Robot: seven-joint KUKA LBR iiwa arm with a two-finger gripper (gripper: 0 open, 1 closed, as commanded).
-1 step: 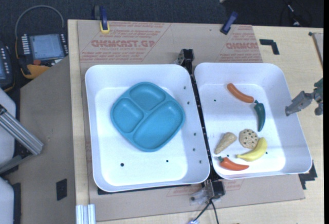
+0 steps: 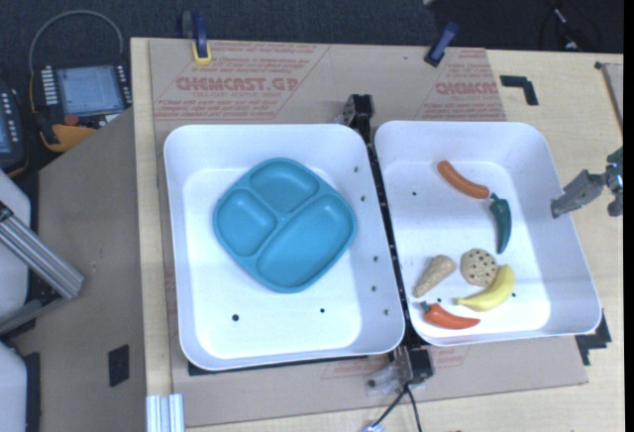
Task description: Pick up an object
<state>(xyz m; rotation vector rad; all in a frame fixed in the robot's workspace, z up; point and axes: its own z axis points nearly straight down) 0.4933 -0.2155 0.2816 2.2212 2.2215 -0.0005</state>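
The right bin holds several toy foods. An orange sausage lies near its back, with a dark green pepper just in front of it. Toward the front sit a beige bread piece, a round cookie, a yellow banana and a red chili. My gripper shows as a grey part at the right edge, over the right bin's right rim and apart from all the foods. Nothing is visible in it.
The left bin carries a blue divided plate in its middle. A black bracket sits at the back between the two bins. Clamps hold the cardboard bench top at the back edge.
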